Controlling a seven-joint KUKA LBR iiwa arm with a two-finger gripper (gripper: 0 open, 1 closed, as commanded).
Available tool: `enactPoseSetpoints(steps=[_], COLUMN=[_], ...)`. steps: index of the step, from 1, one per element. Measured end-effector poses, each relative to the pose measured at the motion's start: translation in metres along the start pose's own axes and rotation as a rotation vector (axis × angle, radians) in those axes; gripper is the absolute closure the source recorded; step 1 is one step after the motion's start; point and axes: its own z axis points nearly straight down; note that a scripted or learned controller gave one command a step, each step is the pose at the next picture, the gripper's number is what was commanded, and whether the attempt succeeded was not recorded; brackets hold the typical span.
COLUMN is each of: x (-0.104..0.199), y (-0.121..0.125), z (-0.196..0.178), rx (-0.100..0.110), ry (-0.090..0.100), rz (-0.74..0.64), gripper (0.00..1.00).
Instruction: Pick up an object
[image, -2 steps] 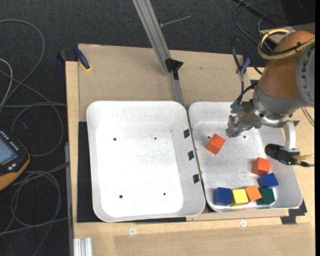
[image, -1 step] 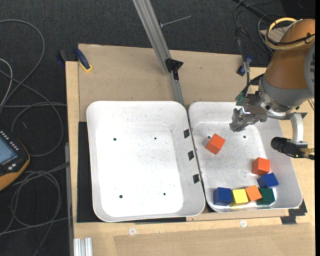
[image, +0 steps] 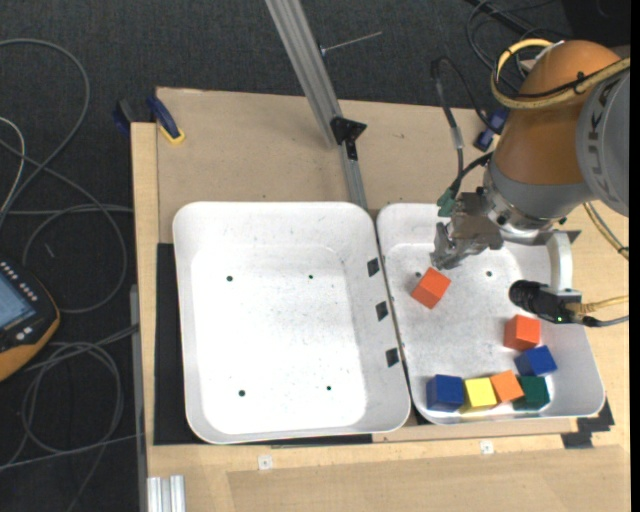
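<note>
Two white bins are sitting on a wooden bench. Just below the gripper, whose fingers' state I cannot tell, an orange cube is lying unlifted in the right bin.

Even, bright light — soft shadows

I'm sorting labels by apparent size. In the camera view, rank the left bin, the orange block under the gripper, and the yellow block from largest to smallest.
1. left bin
2. orange block, possibly lifted nearer the camera, so unsure
3. yellow block, partly hidden by neighbours
</note>
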Motion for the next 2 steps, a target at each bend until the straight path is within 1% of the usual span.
enactPoseSetpoints(steps=[1, 2], x=[0.054, 0.104], y=[-0.001, -0.003], z=[0.012, 0.000], rx=[0.002, -0.003], ry=[0.001, 0.000], rz=[-0.001, -0.002], gripper=[1.00, 1.00])
